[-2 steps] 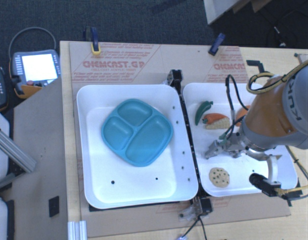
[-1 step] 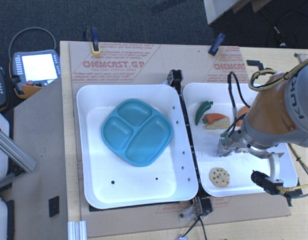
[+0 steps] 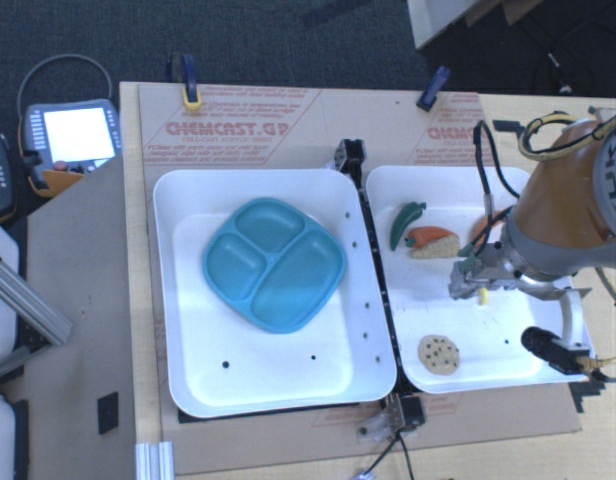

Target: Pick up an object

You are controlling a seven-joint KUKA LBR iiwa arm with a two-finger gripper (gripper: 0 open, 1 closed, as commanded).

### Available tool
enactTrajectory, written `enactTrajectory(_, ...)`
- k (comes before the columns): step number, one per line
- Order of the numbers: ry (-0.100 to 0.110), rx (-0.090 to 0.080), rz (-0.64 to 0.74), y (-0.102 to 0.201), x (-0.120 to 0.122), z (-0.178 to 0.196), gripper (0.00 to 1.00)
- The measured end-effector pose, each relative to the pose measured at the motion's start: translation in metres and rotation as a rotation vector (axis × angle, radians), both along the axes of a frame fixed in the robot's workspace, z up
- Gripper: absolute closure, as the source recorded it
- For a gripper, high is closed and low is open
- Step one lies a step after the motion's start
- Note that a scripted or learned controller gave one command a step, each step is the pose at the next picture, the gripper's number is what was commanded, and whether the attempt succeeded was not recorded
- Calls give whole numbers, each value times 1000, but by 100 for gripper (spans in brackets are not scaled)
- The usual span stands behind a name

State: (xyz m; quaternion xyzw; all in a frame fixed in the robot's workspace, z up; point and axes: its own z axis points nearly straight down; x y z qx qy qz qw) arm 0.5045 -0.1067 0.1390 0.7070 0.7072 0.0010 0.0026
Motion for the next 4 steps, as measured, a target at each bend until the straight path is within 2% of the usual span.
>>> enactTrajectory(1, -1, 0, 1, 4, 4, 44, 100)
enactTrajectory(2, -4, 0, 1, 3, -1, 106, 100)
enactTrajectory(3, 2, 3, 6, 61, 7, 107, 100)
enactTrajectory(4, 8, 5, 5, 104, 5, 101, 100)
